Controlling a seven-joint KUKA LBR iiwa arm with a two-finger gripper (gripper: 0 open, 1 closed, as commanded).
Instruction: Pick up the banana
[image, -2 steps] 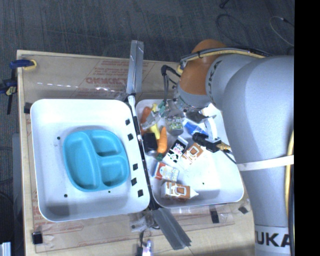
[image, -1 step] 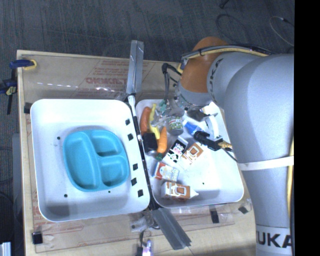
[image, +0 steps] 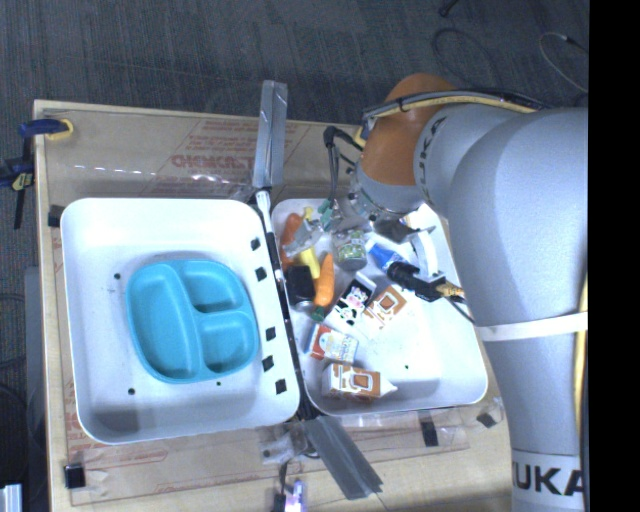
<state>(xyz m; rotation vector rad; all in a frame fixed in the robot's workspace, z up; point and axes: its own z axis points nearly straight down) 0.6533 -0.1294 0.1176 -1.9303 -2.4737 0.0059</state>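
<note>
We see the banana (image: 308, 263) as a small yellow piece in the right bin (image: 470, 385), toward that bin's 10 o'clock corner and close to the wall shared with the left bin (image: 90, 300). It lies in a pile, so little of it shows. A carrot (image: 325, 281) sits just beside it at 4 o'clock, upright in the picture, and a black block (image: 299, 287) touches it at 6 o'clock. At 12 o'clock from the banana lies another orange piece (image: 291, 229), near the bin's top rim.

The tool (image: 345, 222) hangs at 2 o'clock from the banana, near it but not over it, low above a greenish packet (image: 350, 246). The wrist covers the tool from above, and we cannot tell whether it is apart or together; nothing shows clamped in it. The arm (image: 500, 200) sweeps in from 3 o'clock and hides the bin's right side.

Further out, at 5 o'clock from the banana, we find a black-and-white box (image: 352, 300), then two cartons, one (image: 334, 345) above the other (image: 355, 381), near the bin's 6 o'clock rim. A blue tube (image: 383, 255) lies at 3 o'clock from the banana.

The left bin holds a blue tray (image: 190, 320) with three compartments, well apart from the banana at 8 o'clock. Both bins rest on the tabletop (image: 150, 150), with a blue clamp (image: 45, 128) at its 10 o'clock corner
</note>
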